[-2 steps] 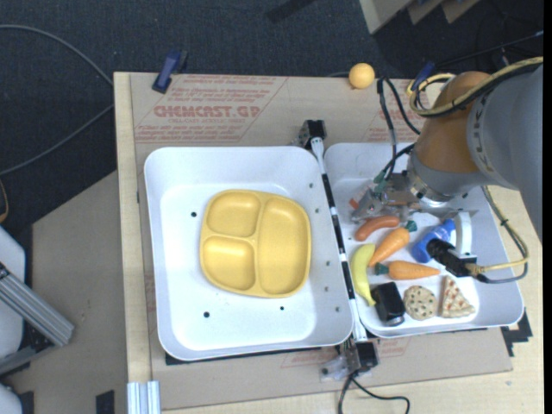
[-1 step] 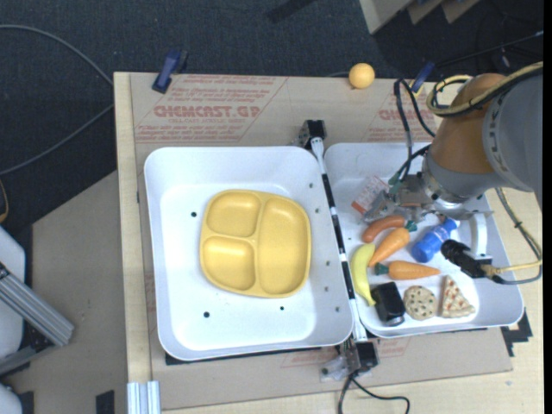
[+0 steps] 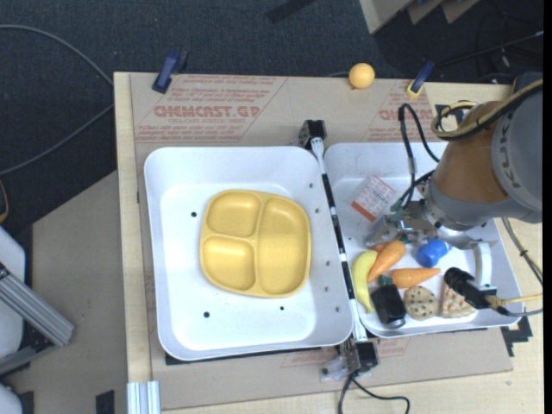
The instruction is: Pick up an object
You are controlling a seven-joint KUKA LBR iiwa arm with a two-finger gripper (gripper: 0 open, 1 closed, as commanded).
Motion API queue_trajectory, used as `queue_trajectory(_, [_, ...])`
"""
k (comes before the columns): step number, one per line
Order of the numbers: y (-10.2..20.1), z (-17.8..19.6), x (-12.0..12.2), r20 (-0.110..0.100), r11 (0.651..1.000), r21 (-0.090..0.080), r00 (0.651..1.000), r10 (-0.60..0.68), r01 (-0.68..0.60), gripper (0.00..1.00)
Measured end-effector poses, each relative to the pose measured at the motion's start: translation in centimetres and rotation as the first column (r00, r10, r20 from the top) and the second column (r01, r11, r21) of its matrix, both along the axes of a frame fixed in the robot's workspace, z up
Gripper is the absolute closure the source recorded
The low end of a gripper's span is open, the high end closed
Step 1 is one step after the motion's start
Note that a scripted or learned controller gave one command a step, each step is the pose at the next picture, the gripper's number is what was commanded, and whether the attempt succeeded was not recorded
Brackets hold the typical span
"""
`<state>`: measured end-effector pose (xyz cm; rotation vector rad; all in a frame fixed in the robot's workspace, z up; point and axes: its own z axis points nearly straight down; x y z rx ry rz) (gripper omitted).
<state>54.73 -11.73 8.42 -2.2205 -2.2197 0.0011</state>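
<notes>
I cannot tell how my gripper [image 3: 405, 228] stands, because my own wrist covers most of it from above. It hangs low in the right bin [image 3: 345, 166], just above a crowded heap of toy food. A carrot [image 3: 385, 259] lies right beside it, with a blue piece [image 3: 431, 252] on the other side. Further out I see a second carrot [image 3: 415, 276], a banana [image 3: 363, 276], a cookie [image 3: 420, 301], a black block [image 3: 388, 304] and a red and white packet [image 3: 374, 197]. The yellow divided plate [image 3: 255, 242] sits in the left bin [image 3: 172, 317]. My worry is the crowding: closing here could catch two things or pinch an edge, and the round carrot could roll free.
</notes>
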Motion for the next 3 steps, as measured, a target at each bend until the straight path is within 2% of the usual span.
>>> queue_trajectory(1, [2.1,0.0,-2.8,0.000,1.000,0.000,1.000,0.000,0.000,0.00])
queue_trajectory(2, [2.1,1.0,-2.7,0.002,1.000,0.000,1.000,-0.001,0.001,1.00])
queue_trajectory(3, [8.2,10.1,-0.1,0.003,1.000,0.000,1.000,0.002,-0.002,1.00])
